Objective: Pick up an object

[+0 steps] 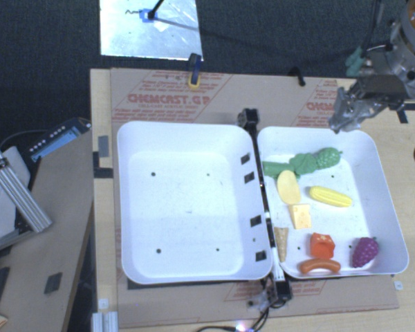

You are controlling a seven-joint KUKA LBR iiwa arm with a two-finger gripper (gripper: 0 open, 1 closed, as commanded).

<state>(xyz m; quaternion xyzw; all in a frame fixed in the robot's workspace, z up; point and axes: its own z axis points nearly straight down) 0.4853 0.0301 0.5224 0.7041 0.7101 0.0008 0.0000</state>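
Bottom of frame first: right bin (384, 178) holds all the items. Along its lower edge, a sausage (319, 266) lies flat near the rim, a red block (322, 245) just above it, almost touching. Purple grapes (364, 252) sit in the lower right corner, apart from both. A tan cone (281, 242) lies against the bin's left wall, tip pointing down. Just above and right of it is a yellow cheese wedge (301, 216), touching the pale yellow pear-shaped piece (288, 187) above it. Corn cob (330, 197) lies on its side to the right of that pair, near but apart. Further up, a green leafy vegetable (306, 163) stretches across the upper part of the bin, its left end near the divider. Left bin (135, 185) sits beside the right one, the two joined by a black hinge strip (258, 185). Gripper (347, 116) hangs at upper right of the frame, over the top rim of the right bin, above and well apart from the items; nothing between the fingers, and whether they're spread or pressed together I cannot tell. Top of frame: a shiny metal sheet (151, 18) on dark floor.
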